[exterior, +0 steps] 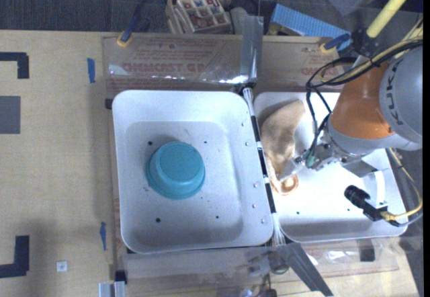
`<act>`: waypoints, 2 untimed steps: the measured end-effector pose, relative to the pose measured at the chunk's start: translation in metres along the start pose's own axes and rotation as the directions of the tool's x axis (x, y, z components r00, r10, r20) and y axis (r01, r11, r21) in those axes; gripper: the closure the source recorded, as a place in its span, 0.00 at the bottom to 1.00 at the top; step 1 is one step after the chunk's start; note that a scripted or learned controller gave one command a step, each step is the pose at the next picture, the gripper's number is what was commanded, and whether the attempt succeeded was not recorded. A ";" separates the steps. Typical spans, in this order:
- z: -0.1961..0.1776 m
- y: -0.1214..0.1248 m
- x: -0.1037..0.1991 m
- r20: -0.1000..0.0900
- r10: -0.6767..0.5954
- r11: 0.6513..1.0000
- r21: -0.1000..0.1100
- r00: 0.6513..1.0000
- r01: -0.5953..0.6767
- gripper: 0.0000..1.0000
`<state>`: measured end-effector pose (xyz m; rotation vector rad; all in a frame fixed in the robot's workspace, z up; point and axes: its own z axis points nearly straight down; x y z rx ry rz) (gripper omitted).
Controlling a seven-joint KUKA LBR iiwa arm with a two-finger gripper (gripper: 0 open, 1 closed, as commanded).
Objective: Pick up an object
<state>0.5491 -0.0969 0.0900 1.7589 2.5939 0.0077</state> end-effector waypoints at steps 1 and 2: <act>-0.010 0.001 -0.001 -0.001 0.003 1.000 -0.004 1.000 -0.003 1.00; -0.122 0.029 0.064 0.000 0.305 0.952 0.009 0.952 -0.305 1.00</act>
